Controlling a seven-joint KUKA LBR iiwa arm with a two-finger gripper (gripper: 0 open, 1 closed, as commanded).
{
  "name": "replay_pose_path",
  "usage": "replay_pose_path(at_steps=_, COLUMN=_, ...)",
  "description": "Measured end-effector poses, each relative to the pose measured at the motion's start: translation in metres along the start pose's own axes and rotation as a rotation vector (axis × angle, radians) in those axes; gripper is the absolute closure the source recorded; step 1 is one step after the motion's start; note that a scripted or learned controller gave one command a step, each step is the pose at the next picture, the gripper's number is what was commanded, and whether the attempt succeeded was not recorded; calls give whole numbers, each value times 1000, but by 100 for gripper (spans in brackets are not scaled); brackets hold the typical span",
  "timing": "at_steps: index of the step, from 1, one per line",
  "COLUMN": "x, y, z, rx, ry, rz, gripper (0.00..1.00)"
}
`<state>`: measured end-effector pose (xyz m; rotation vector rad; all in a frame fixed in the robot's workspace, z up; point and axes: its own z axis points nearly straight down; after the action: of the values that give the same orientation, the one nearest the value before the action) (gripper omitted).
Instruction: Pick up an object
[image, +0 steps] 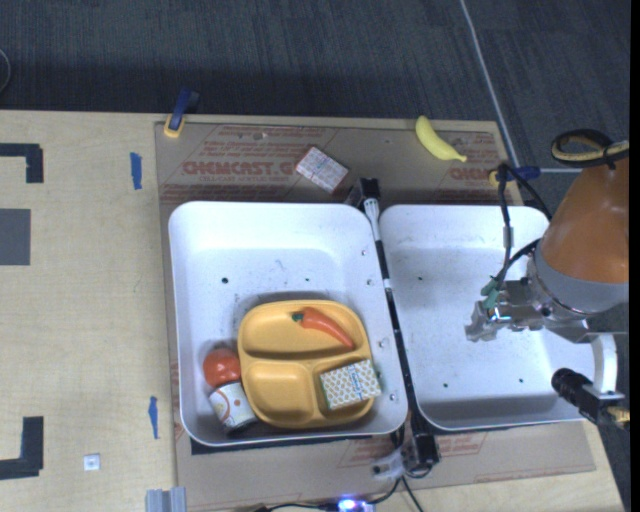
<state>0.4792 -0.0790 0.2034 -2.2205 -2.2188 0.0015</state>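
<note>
- The arm's claw (487, 318) hangs over the shallow white right-hand bin (440, 250), near that bin's right side, above bare floor; nothing lies under it.
- Everything worth picking lies in the shallow white left-hand bin (270, 235), so the coming move, as I judge it, is a reach across the divide between the bins, away from the arm's side.
- Likeliest targets sit on the yellow three-compartment plastic tray (300, 365) in that bin's near half: an orange carrot-shaped toy (322, 323) in the tray's far compartment, its long axis slanting across it, and a small patterned greenish box (349, 384) in the near right compartment.
- Just beside the tray's left edge lie a red-orange rounded piece (221, 366) and a white cup-like item with orange marks (231, 405).
- Whether the claw is spread or pressed together I cannot tell; it is small and cluttered with cables.
</note>
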Motion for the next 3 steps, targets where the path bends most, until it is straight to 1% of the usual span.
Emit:
replay_pose_path(at_steps=1, x=8, y=1, z=-2, rx=-3, ry=0, rz=-2, gripper=100)
replay_pose_path(at_steps=2, x=25, y=1, z=-3, rx=-3, ry=0, rz=-3, gripper=100)
replay_pose_path(at_steps=3, x=14, y=0, z=1, rx=0, ry=0, rz=0, gripper=100)
